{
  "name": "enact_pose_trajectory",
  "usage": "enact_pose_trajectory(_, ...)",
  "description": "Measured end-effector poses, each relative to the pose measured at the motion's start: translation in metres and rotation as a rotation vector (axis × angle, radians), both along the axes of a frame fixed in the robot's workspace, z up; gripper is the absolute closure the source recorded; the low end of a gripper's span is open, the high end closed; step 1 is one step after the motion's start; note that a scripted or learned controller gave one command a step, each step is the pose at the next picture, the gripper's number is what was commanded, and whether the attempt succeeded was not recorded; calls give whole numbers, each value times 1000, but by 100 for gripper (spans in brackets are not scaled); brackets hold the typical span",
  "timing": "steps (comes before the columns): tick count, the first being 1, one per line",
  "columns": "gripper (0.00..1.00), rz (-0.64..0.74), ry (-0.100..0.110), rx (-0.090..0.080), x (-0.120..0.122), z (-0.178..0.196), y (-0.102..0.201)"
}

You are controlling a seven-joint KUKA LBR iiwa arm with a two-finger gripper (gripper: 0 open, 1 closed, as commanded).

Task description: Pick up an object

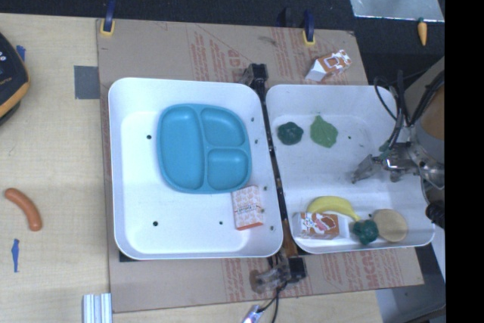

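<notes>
Hand (363, 172) hovering in right bin (344, 98), fingers spread, gripping nothing; banana (333, 206) just below it, green pieces (324, 132) up-left.

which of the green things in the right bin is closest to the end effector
The dark teal one at the bin's near edge, beside the tan disc. The other two greens lie farther off, up by the left wall.

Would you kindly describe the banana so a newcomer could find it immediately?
Look in the right-hand white bin, along its near edge. The banana lies there, just above a small printed packet; it is the only yellow, curved item among them.
</notes>
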State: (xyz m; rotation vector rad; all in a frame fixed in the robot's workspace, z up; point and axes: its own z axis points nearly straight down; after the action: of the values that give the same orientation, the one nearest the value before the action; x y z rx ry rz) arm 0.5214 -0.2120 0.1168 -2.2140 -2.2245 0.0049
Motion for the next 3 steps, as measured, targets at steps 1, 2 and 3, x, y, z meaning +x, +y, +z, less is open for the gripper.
enact_pose_trajectory(1, 0, -1, -4, 0, 102, 43, 10)
enact_pose_trajectory(2, 0, 1, 0, 0, 135, -12, 59)
enact_pose_trajectory(3, 0, 1, 0, -1, 119, -13, 85)
